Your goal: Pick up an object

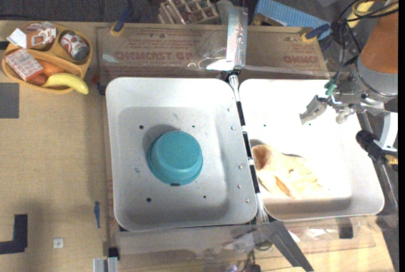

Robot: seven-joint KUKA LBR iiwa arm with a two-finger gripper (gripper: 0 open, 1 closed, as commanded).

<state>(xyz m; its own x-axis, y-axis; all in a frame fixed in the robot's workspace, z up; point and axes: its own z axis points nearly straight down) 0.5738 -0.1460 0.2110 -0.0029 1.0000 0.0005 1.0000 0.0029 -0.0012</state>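
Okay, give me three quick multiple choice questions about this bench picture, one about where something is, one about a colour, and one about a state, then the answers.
1. Where is the bowl?
A. In the left bin
B. In the right bin
C. On the bench outside the bins

2. What colour is the bowl?
A. Red
B. Teal
C. Black

3. How does the bowl sit?
A. Upright, opening up
B. On its side
C. Upside down, base up

Answers:
1. A, it sits near the middle of the left bin's floor.
2. B, its surface is blue-green against the white bin.
3. C, the flat round base faces the camera and no opening shows.
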